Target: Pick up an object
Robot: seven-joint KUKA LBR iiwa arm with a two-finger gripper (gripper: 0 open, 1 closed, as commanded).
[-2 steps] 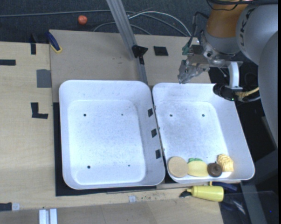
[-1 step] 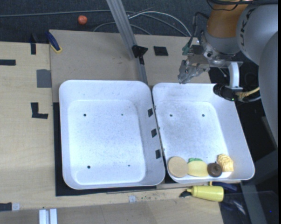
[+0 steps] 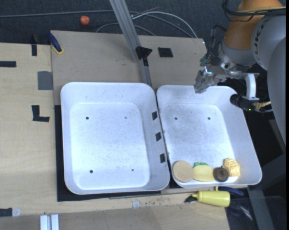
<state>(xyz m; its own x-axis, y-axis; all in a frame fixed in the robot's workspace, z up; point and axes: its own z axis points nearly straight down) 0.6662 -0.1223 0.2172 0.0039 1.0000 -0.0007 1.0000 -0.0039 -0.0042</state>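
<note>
- currently the gripper (image 3: 202, 86) sits over the far rim of the right bin (image 3: 240, 128), near that bin's far-left part, reaching in from the right below the arm's orange band (image 3: 252, 18).
- gripper state: cannot tell; the tip is small and dark against the rim.
- nothing is visible in its grasp.
- objects for picking lie in a row along the near wall of the right bin, well apart from the gripper, at the opposite end of the bin from it.
- from left to right in that row: a tan round disc (image 3: 182, 171), a small green item (image 3: 200, 165) partly behind a pale yellow piece (image 3: 203, 173), a dark brown round piece (image 3: 221, 175), and a yellow ridged block (image 3: 231, 166).
- the disc touches the pale yellow piece; the dark piece lies against the ridged block.
- left bin (image 3: 106, 138) sits just beside the right bin, their rims touching.
- outside the bins, a yellow bottle-like item with a black tip (image 3: 212, 198) lies on the bench just beside the right bin's near rim.
- a small orange ball (image 3: 85, 19) rests on the dark surface beyond the bench, well apart from everything else.
- a grey metal bar (image 3: 130, 32) runs at a slant from the top edge down to the gap between the bins.
</note>
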